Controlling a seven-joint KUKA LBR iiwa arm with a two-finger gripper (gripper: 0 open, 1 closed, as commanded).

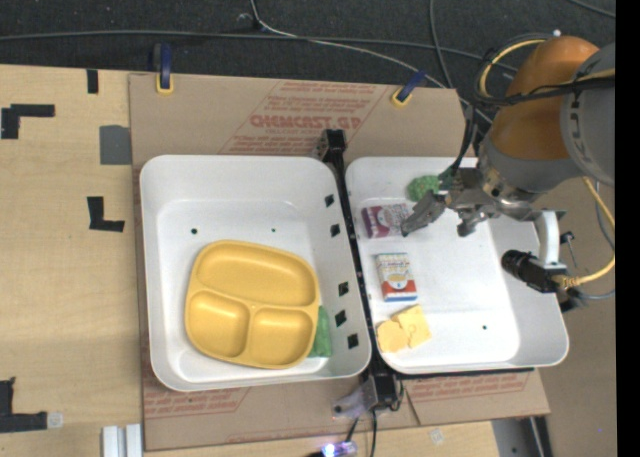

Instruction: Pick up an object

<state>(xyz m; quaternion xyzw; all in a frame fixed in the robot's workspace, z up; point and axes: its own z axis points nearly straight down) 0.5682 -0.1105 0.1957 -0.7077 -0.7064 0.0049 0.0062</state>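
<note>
So the arm (560,110) comes in from the right and hangs over the far part of the right bin (520,340), orange band up top, with the gripper (440,215) pointing down and left toward the bin floor. Its two fingers (420,215) are spread apart and there's nothing between them, so it isn't holding anything. Right by the fingers, at the far end of that bin, sits a small green object (424,186), partly tucked behind the gripper, can't really tell what it is. Just left of the fingertips is a small purple-and-white packet (381,218) lying flat, near the wall between the bins. A bit nearer in the same bin there's a little white box with red and blue print (396,276), also flat, and nearer still a yellow chunk (404,330) that looks like a sponge or a block of fake cheese, close to the near-left corner. All four are apart from each other. The left bin (165,195) has a yellow divided plate (250,303) with three compartments, sitting toward the near side, and a green thing (321,333) peeks out from its right edge, wedged against the bin wall. Both bins rest on a cardboard sheet (280,120) clamped to the wooden bench (60,275), with black cables (300,33) running along the far side.
</note>
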